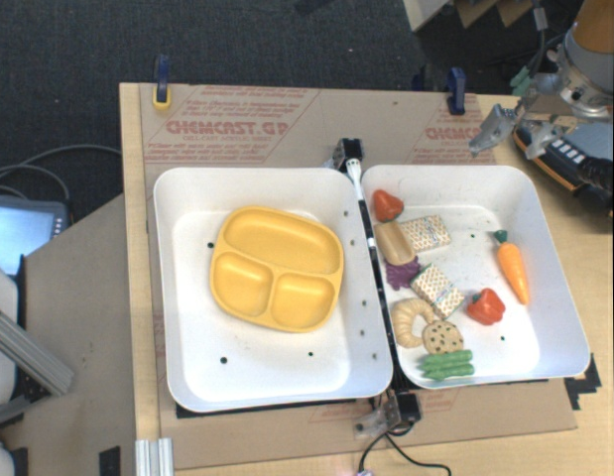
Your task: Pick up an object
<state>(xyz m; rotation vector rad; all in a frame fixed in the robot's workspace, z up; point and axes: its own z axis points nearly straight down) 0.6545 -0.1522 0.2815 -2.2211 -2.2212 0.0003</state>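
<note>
White shallow plastic bins: two, side by side on counter. Left bin (pixel 178 296) holds one yellow three-compartment plate (pixel 277 268). Right bin (pixel 550 256) holds toy food: one orange carrot (pixel 512 271), two red peppers (pixel 387 204) (pixel 486 306), two patterned crackers (pixel 426 232) (pixel 437 289), one chocolate-chip cookie (pixel 442 337), one green bean pod (pixel 446 366), one tan bread roll (pixel 394 242), partly covering purple piece. End effector (pixel 500 125) above right bin's far edge, arm cut off at frame edge; finger state cannot tell

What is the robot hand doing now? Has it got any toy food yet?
Gripper up above right bin's far rim, holding nothing. Toy carrot and other food lying loose in the bin. Nothing blocking the way down.
</note>
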